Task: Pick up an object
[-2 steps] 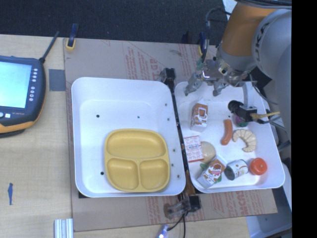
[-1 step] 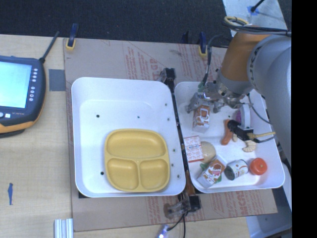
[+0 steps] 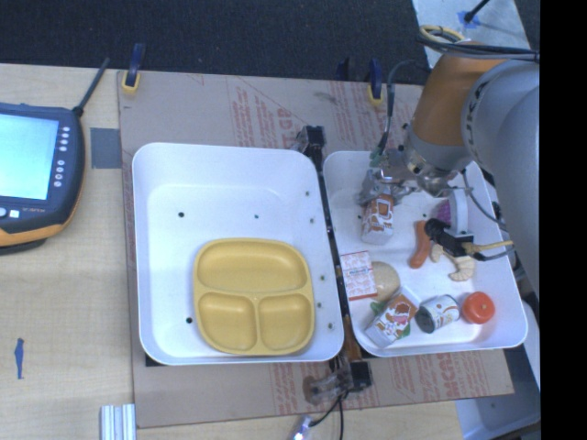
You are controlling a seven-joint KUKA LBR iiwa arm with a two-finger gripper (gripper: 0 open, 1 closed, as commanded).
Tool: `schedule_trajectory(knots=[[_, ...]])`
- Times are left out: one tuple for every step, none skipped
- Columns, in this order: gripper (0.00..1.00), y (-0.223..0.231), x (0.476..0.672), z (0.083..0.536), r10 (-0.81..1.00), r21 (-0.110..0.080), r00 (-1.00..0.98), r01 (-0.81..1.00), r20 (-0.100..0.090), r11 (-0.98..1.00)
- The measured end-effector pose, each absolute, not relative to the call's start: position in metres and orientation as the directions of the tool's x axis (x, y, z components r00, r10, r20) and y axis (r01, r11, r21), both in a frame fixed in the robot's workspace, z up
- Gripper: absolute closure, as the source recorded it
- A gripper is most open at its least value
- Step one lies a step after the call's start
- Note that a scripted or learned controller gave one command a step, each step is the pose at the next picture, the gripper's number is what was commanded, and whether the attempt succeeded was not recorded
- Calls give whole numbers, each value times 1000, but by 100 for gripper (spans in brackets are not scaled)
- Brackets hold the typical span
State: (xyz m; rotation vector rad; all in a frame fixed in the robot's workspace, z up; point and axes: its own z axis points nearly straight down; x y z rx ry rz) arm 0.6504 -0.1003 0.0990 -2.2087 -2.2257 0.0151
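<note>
- The arm [image 3: 477, 108] reaches in from the right and bends down over the right bin [image 3: 514, 333] — orange band uppermost, wrist pointing toward the bin's far left part.
- The gripper [image 3: 381, 191] sits directly over a small carton [image 3: 377, 218]; whether it grasps it cannot be told.
- Near the bin's front lie a second carton [image 3: 393, 319], a can [image 3: 437, 313] and an orange ball [image 3: 477, 307].
- The left bin [image 3: 165, 181] holds a yellow divided tray [image 3: 254, 294].
</note>
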Motion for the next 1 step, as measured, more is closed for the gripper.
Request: schedule_trajectory(knots=[[100, -24, 610, 190, 1000, -7, -7, 1000, -1, 7]])
